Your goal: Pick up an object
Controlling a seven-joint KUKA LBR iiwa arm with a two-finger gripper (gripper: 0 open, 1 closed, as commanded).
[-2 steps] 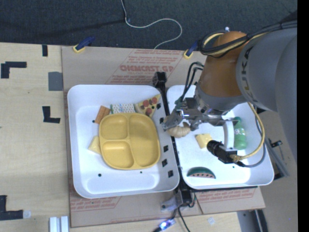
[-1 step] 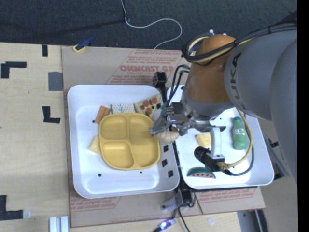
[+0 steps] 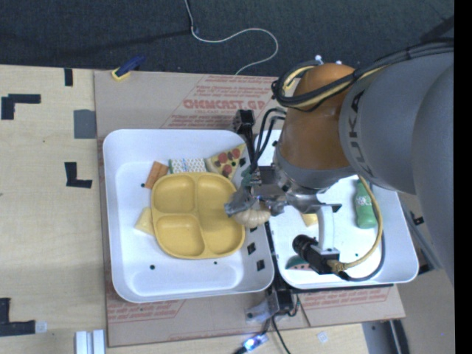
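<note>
A yellow divided plate (image 3: 193, 214) lies in the left bin (image 3: 125, 271). Behind the plate sit an orange piece (image 3: 155, 173), a small patterned card (image 3: 187, 166) and a colourful printed item (image 3: 228, 159). My gripper (image 3: 245, 204) hangs low over the plate's right rim, next to the wall between the two bins. A small tan object (image 3: 256, 216) shows just under the gripper; whether it is gripped is hidden. A green bottle (image 3: 363, 204) lies in the right bin (image 3: 394, 268), largely covered by the arm.
A small yellow piece (image 3: 310, 219) shows in the right bin under the wrist. The arm's bulk covers most of the right bin. A white cable (image 3: 221, 35) runs across the dark floor behind the bench, and a yellow-blue item (image 3: 127, 67) lies at the cardboard's far corner.
</note>
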